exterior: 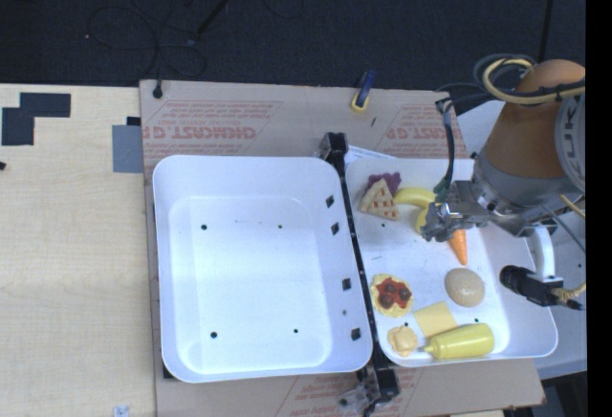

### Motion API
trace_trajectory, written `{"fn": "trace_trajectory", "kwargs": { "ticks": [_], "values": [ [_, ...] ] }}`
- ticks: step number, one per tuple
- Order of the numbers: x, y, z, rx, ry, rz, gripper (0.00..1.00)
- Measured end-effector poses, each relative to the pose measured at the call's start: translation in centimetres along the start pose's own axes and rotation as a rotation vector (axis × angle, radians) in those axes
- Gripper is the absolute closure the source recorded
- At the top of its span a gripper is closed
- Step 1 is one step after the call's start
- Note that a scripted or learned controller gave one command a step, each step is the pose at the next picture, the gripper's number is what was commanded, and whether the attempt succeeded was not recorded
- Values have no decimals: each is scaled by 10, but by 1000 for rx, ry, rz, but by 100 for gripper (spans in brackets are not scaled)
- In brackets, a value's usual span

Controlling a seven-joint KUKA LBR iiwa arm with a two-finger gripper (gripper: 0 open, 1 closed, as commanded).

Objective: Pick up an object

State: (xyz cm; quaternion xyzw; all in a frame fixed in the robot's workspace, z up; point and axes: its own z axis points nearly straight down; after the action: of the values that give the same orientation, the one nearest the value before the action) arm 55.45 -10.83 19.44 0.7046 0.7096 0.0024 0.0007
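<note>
Orange plastic, the carrot (459,245) lies in the right bin (535,348) just below the gripper (439,222), its thick end right at the fingertips, though I cannot tell how the hand is set. It looks light, stiff and a bit slick, and I'd take it across the thick end, not the tapering tip, where it would likely squirt out. Left of the carrot sit a banana (413,198) and a waffle (380,199); below it an egg (465,287), a pizza slice (392,294), cheese (434,318) and a mustard bottle (461,341).
</note>
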Motion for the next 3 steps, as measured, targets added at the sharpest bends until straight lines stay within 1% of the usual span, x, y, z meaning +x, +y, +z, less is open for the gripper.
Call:
{"fn": "trace_trajectory", "kwargs": {
  "ticks": [1,2,3],
  "values": [
    [16,-20,-212,-9,-4,5,100],
    [6,92,-184,4,-4,3,100],
    [-15,4,14,27,2,11,100]
  ]
}}
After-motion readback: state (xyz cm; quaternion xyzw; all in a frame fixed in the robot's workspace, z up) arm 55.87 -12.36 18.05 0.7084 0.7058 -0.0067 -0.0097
